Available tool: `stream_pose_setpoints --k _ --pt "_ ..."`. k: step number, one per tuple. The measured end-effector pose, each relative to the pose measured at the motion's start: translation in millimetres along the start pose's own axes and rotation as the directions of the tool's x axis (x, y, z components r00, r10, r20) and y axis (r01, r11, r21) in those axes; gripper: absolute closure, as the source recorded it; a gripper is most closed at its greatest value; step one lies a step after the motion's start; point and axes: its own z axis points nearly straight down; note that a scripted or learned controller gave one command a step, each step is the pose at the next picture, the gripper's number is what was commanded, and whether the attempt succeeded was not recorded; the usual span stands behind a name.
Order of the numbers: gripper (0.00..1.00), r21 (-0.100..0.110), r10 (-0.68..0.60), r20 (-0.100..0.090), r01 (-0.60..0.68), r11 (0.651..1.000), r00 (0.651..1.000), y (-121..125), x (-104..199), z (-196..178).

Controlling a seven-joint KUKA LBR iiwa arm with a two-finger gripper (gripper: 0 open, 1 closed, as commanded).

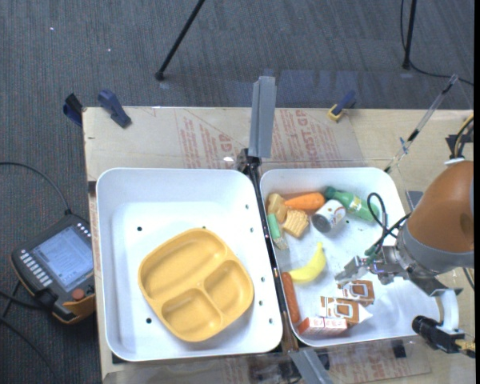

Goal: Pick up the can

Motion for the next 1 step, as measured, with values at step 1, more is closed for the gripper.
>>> stream_pose_setpoints --k 1 --pt "0.00 0.022 0.073 0.001 -0.073 0.997 0.997 17.8 24.0 20.9"
